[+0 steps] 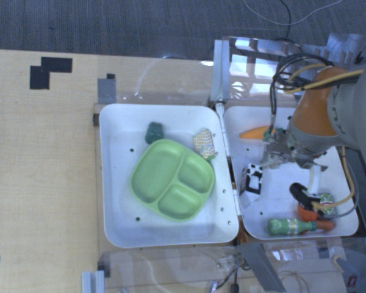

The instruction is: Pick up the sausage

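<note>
While the gripper (272, 159) hangs up-left of the green bottle (288, 226), its grip state indiscernible, the reddish sausage (305, 213) lies just above that bottle, unlifted.

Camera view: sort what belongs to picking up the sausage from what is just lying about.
For the job:
gripper
reddish piece, probably the sausage, too small to be sure

Lying about:
green plate
dark green lump
patterned piece
carrot
black-and-white toy
green bottle
</note>
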Available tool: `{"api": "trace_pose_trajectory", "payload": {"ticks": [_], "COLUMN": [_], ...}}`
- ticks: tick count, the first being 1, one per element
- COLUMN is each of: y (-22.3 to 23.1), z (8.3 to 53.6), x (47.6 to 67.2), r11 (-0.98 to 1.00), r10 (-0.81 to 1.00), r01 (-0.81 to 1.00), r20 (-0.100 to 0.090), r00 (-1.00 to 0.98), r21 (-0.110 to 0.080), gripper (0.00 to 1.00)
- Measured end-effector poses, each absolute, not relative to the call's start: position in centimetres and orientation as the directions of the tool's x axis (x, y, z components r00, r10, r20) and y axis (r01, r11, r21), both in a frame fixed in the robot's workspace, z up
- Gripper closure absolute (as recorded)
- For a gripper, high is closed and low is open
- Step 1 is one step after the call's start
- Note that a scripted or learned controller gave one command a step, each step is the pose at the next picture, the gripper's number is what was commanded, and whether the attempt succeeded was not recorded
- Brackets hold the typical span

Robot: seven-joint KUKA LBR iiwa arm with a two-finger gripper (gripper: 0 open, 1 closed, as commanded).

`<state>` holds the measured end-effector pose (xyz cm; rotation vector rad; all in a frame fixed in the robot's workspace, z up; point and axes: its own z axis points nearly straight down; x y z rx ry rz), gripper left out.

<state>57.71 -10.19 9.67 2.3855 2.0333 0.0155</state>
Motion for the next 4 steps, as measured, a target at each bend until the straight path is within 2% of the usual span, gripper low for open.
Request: {"api": "trace_pose_trajectory", "payload": {"ticks": [1,2,3,4], "y": [-10.1,-10.1,-12.3,-18.2], "z": [10.4,10.4,8.8,11.8], "x": [57.8,57.8,51.9,49.4], "r11": [-0.157,-0.157,-0.155,-0.176], "r10": [0.988,0.988,0.988,0.984], "r01": [0.988,0.988,0.988,0.984], "r20": [0.004,0.004,0.001,0.026], "r00": [0.157,0.157,0.155,0.176], "r21": [0.01,0.009,0.014,-0.005], "gripper": [1.0,0.0,0.0,0.0]}}
